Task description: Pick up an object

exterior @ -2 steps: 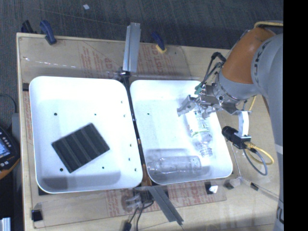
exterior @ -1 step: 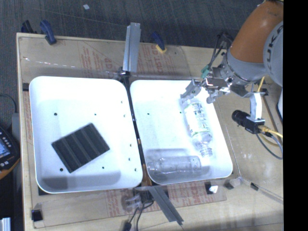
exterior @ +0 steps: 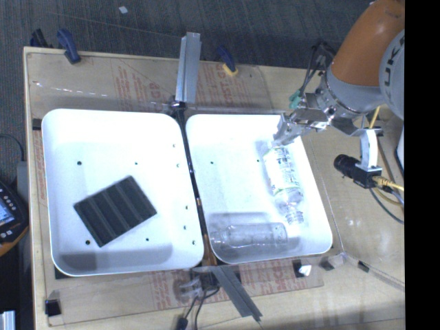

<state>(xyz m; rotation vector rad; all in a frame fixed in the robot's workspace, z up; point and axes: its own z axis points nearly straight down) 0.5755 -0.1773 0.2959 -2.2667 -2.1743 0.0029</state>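
Note:
Two clear plastic bottles lie in the right bin (exterior: 227, 136). One bottle (exterior: 283, 181) with a white label runs along the bin's right side, cap end toward the front. The other bottle (exterior: 249, 236) lies sideways along the front wall. A black ribbed rectangular block (exterior: 115, 210) rests tilted in the left bin (exterior: 103, 129). My gripper (exterior: 286, 130) hangs over the right bin's back right corner, just above the far end of the labelled bottle. Nothing shows between its fingers.
A metal bar (exterior: 188, 67) stands upright behind the seam between the bins. Blue clamps (exterior: 67, 45) hold the bench's back edge. Cables and a black connector (exterior: 356, 169) hang right of the right bin. A dark device (exterior: 8, 212) lies at the far left edge.

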